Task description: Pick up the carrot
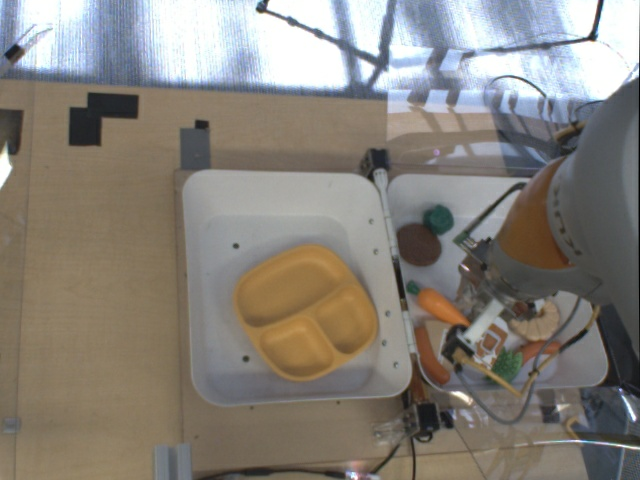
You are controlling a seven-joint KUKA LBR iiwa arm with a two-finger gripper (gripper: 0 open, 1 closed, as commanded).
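Gripper: positioned low over the right bin, at the end of the arm. State: cannot be told, because the wrist and its fittings cover the working end from above.

Carrot: lies in the right bin just left of the gripper. It is orange and tilted, with its green stub toward the divider between the bins. Its right end runs up to the gripper housing; whether they touch cannot be told.

Orange piece: elongated, just in front of the carrot, near the bin's front-left corner. Its kind is hard to make out.

Green piece and beige piece: both sit right of the gripper, and both are partly covered by robot parts.

Brown disc and green lump: lie side by side toward the back of the bin, in full view.

The arm hides much of the bin's right side.

Left bin: holds a yellow three-compartment plate, set at an angle.
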